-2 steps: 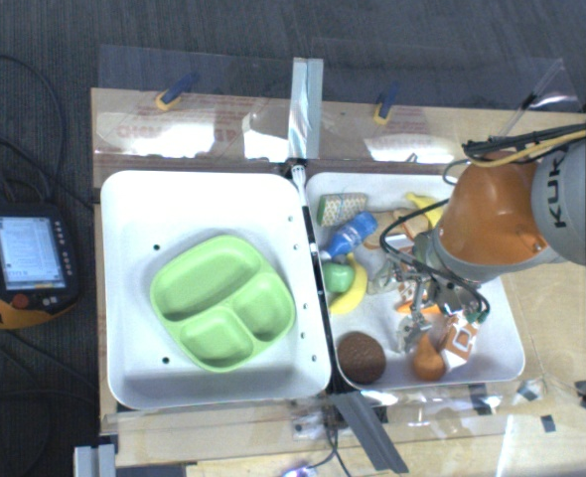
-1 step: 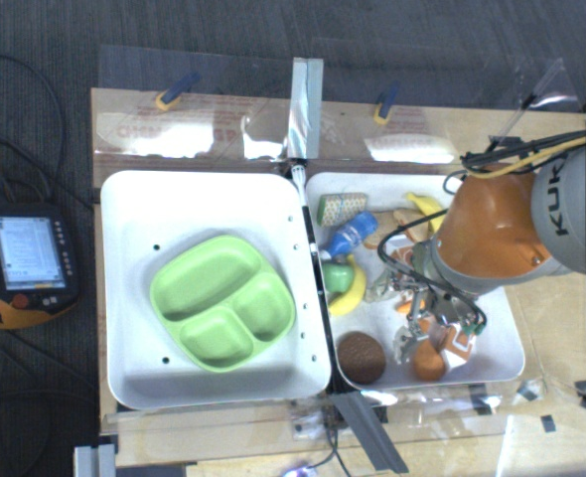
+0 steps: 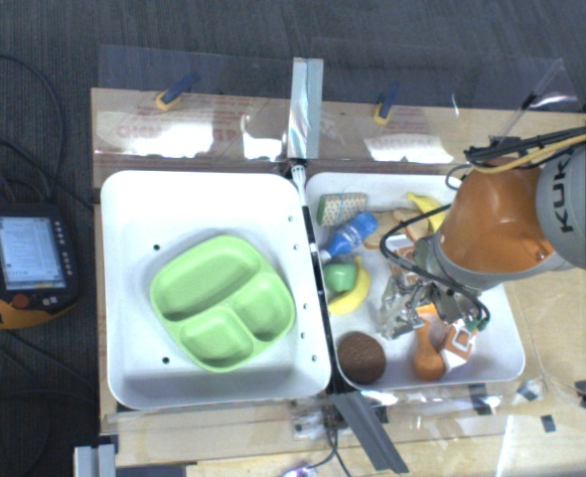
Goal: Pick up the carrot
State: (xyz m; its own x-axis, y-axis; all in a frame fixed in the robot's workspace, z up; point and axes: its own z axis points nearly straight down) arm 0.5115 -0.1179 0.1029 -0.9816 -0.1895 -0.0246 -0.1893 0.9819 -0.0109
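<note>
- The arm [image 3: 502, 217] comes in from the right and hangs low over the right bin [image 3: 507, 366].
- The gripper [image 3: 404, 311] sits down among the clutter; honestly can't tell if it's open or closed.
- The carrot [image 3: 429, 354] lies at the near side of that bin, just right of the gripper, next to an orange and white box [image 3: 460, 338].
- A brown ball [image 3: 361, 356] sits left of the carrot, near the bin's near left corner.
- Farther back: a blue bottle [image 3: 351, 235], a banana [image 3: 424, 205], and a green and yellow fruit [image 3: 345, 281].
- The left bin [image 3: 134, 366] holds a green divided plate [image 3: 223, 301].
</note>
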